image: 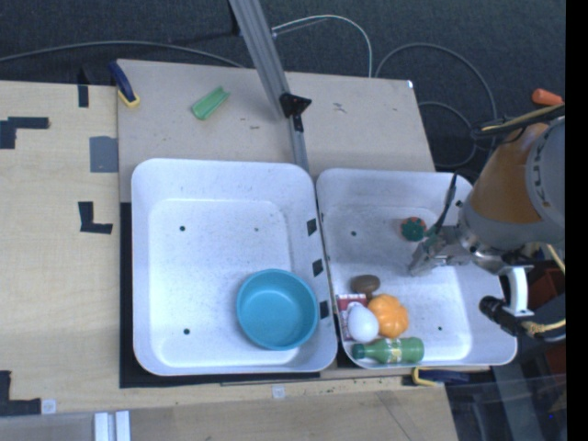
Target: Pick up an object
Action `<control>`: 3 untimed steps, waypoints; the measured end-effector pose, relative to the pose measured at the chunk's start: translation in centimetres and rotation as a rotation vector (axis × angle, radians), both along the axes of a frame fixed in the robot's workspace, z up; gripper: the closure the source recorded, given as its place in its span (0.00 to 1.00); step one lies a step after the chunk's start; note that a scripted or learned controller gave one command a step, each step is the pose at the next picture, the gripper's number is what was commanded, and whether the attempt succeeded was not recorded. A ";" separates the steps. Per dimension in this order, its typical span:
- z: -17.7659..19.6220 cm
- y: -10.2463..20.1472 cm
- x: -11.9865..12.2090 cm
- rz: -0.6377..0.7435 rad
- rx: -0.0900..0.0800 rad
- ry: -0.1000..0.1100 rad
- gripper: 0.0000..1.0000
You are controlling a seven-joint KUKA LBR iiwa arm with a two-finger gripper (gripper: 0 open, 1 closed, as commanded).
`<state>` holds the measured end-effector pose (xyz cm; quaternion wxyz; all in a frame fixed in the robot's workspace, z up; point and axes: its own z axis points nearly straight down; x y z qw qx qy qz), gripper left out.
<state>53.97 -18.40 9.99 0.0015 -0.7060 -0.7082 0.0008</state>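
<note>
A blue bowl (277, 308) sits in the left bin (156, 246). In the right bin (450, 338), an orange (390, 315), egg (362, 323) and green bottle (390, 350) cluster near the front; the gripper (424, 259) hangs above the floor, its opening impossible to judge.

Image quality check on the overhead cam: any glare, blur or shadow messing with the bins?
Camera view: lighting is even and soft, no hard glare on the white bins; the blue bowl casts only a faint shadow. The whole frame is slightly soft and grainy. The gripper looks smeared and blends into the right bin's floor, and the small green object beside it is too blurred to identify.
</note>
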 end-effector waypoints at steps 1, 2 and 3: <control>4.3 0.4 -0.1 -0.001 -0.002 -0.006 1.00; 10.6 0.4 0.0 -0.001 -0.003 -0.009 1.00; 14.0 0.4 0.1 -0.001 -0.002 -0.006 1.00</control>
